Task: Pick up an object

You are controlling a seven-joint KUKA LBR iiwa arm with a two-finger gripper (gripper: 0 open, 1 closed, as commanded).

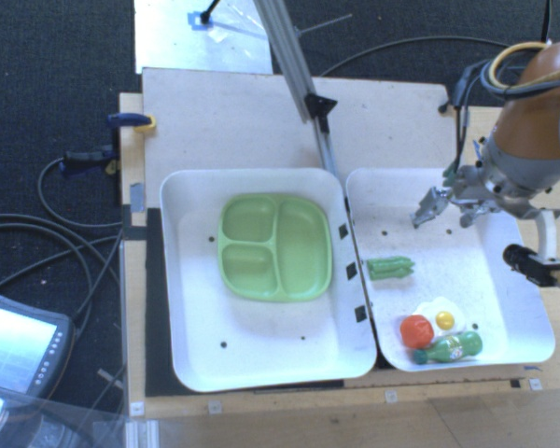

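In the right bin point(523, 278) lie a green pickle-like vegetable point(390, 268), a red tomato point(415, 330), a fried egg point(441, 318) and a small green bottle point(454, 346). My gripper point(448, 209) hovers over the upper part of that bin, above and to the right of the green vegetable. Its fingers point(427, 209) are spread apart with nothing between them. The left bin point(191, 343) holds a light green divided plate point(274, 247).
A slanted metal pole point(294, 59) crosses the bench above the bins, ending near the rim where the two bins meet. Cables and a handheld pendant point(14, 343) lie on the dark floor at left. A blue-handled clamp point(131, 120) grips the bench's left edge.
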